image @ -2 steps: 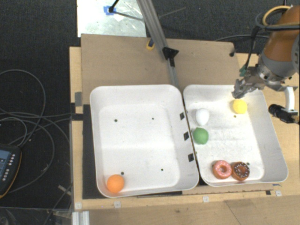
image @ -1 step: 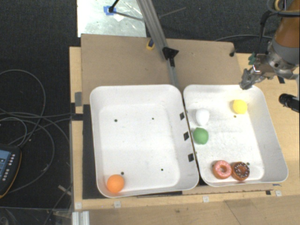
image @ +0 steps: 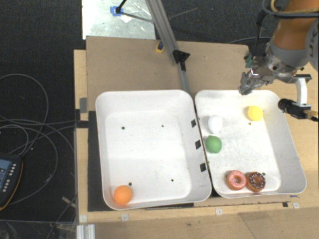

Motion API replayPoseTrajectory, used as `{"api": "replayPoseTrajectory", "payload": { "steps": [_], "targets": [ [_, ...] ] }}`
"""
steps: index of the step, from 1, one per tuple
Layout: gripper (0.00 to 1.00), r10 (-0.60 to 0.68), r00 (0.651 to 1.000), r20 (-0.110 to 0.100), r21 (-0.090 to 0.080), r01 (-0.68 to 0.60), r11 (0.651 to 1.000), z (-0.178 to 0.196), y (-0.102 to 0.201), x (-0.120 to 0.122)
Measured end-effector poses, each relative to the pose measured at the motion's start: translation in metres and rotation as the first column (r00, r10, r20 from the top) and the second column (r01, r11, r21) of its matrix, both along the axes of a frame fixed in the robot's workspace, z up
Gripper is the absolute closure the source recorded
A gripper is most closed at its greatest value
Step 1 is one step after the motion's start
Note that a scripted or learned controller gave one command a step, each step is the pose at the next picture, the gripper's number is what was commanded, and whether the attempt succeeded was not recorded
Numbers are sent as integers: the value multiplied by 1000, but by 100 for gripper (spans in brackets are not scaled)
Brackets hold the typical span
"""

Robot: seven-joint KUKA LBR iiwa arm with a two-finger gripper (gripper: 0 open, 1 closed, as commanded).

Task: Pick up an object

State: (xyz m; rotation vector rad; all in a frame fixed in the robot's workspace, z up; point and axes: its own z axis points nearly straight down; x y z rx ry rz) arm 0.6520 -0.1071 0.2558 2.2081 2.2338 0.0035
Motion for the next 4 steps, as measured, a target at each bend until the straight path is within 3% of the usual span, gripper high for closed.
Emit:
{"api": "replayPoseTrajectory", "payload": {
  "steps": [2, 4],
  "targets": [
    [100, 0, 1000, -4, 1, 0, 1000, -19, 96, -35],
    [100, 0, 1000, -4, 1, 0, 1000, -36, 201, -51]
  ]
}}
